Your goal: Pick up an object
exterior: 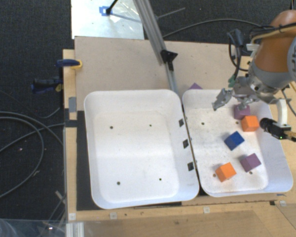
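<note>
My gripper hangs over the far part of the right bin, at the end of my grey arm with its orange band. My two fingers are spread apart, and I see nothing between them.

Just beside my gripper, toward the near rim of the bin and a little toward my arm's side, lies a purple cube. It sits close under one fingertip, but I cannot tell whether they touch. Touching that cube, or nearly so, on its near side is an orange cube. Further on toward the near rim, almost straight out from my gripper, is a blue cube, apart from the first two. Beyond it lie a second purple cube on my arm's side and a second orange cube on the other side, both well apart from my gripper and apart from each other.

Behind my gripper, outside the bin's far rim, a purple corner pokes up on the bench.

Away from my arm, past the black clips joining the two rims, sits the left bin. A grey pole slants across the bench toward the gap between the bins. A blue and yellow clamp grips the bench's far edge, well apart from me.
</note>
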`<state>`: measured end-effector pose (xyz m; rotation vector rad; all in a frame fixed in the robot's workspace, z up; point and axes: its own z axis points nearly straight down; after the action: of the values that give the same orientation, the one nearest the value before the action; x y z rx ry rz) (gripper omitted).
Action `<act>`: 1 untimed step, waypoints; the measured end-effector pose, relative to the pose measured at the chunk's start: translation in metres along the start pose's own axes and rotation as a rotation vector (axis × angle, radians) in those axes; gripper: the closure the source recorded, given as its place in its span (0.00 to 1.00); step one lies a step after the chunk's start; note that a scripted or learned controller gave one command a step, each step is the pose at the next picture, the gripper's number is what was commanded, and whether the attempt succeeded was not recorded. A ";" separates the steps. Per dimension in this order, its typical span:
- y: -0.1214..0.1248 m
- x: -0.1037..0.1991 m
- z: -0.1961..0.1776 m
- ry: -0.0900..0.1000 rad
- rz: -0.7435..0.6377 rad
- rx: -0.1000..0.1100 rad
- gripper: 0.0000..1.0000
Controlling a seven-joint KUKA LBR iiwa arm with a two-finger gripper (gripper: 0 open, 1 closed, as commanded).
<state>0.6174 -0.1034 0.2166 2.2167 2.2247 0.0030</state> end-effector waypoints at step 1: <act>-0.049 -0.041 0.058 -0.002 0.008 0.008 0.00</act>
<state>0.5686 -0.1450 0.1588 2.2289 2.2185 -0.0081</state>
